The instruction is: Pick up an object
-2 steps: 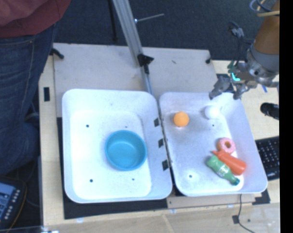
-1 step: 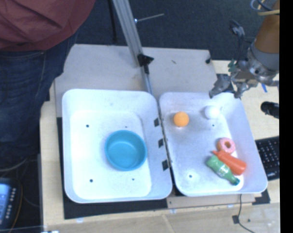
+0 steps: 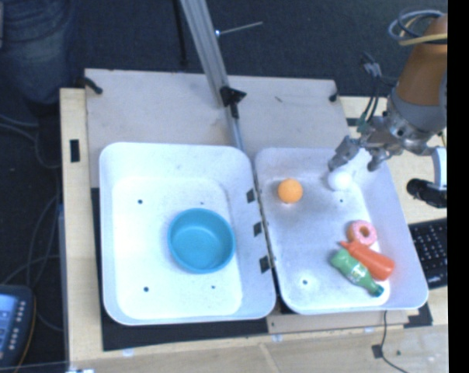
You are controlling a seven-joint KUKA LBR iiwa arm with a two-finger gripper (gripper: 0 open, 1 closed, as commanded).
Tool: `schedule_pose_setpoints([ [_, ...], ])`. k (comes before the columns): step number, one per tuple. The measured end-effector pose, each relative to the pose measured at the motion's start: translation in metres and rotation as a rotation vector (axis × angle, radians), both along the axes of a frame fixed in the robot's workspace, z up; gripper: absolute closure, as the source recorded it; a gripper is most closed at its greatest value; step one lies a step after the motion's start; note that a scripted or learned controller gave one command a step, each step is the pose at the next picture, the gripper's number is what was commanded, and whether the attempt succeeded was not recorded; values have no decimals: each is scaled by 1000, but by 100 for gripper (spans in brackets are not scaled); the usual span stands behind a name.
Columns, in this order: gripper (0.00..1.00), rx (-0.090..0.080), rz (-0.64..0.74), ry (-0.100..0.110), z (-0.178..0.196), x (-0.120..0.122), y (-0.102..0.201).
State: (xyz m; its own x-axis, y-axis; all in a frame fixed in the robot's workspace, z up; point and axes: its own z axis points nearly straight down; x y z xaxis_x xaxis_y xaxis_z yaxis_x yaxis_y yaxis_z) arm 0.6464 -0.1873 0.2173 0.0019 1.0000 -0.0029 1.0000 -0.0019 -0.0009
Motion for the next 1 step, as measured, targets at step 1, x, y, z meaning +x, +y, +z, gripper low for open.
schedule_pose_setpoints([
  [1, 0, 1, 0, 4, -64, -3, -5],
])
